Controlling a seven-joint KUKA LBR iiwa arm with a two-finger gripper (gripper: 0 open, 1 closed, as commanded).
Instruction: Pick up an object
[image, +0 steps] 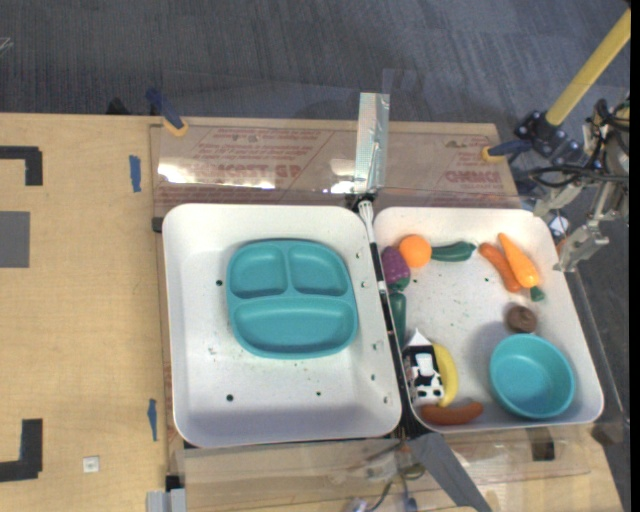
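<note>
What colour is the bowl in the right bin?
Teal, the same shade as the divided plate; the bowl shows clearly in the camera view.

Single fixed camera, mounted above bench, looking down at slant. Far side of bench toward top of frame, near edge at bottom. Both bins fully in frame: left bin (190, 400) centre, right bin (575, 330) right of centre. Bins appear mid-range, contents small but readable. Brown bench surface (75, 330) takes up left third. Grey floor (300, 45) across top strip. Clear upright panel (300, 155) behind bins, seen from front and above.
</note>
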